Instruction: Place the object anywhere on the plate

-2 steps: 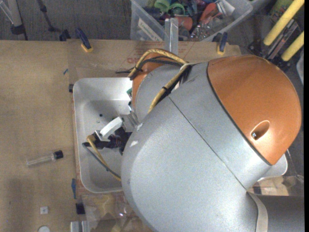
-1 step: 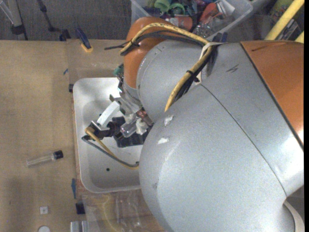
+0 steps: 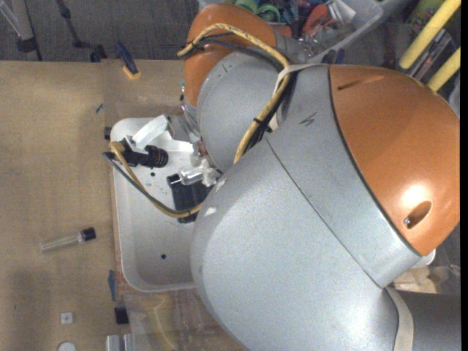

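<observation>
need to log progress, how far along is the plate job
Done: nothing can be confirmed; the arm covers most of the view, and I cannot make out a plate or an object set on one. In hand: the wrist end reaches over the white bin, near its far end. Whether it holds anything is hidden. Left: apparently the whole placement.

The setting is a robotics laboratory or test cell. A large grey industrial arm with orange caps and exposed yellow-and-black cabling reaches over a shallow white plastic bin on a tan wooden bench. Beyond the arm, a clear plastic tub of mixed coloured test objects. Left of the bin, a small clear vial with black cap lies on the bench.
</observation>
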Tool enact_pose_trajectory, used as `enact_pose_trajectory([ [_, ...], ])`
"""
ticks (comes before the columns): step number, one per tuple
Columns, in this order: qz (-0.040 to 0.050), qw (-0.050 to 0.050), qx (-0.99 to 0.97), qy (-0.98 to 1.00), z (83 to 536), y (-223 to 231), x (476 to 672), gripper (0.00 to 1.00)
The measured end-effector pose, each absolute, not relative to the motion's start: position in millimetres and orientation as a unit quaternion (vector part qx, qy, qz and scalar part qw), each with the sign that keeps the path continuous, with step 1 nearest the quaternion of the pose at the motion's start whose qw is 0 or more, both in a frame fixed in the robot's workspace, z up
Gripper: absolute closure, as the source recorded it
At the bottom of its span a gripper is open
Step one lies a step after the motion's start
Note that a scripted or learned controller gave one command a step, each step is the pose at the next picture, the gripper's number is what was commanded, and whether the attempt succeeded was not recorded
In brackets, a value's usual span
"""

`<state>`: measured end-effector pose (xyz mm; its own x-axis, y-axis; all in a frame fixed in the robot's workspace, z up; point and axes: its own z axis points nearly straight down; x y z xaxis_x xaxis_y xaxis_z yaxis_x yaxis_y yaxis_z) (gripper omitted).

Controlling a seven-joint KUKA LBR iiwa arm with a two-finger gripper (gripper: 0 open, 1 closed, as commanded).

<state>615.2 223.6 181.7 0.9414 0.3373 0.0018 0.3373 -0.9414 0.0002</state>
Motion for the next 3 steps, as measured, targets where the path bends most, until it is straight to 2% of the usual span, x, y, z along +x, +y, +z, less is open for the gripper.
enact_pose_trajectory([
  [1,-0.001,0.001,-0.995,-0.099,141.6,223.8,655.2,1.0],
  [2,0.0026,0.0,-0.973,-0.232,167.5,184.8,659.5,1.0],
  [3,0.0023,0.001,-0.899,-0.439,94.1,221.0,629.9,1.0],
])
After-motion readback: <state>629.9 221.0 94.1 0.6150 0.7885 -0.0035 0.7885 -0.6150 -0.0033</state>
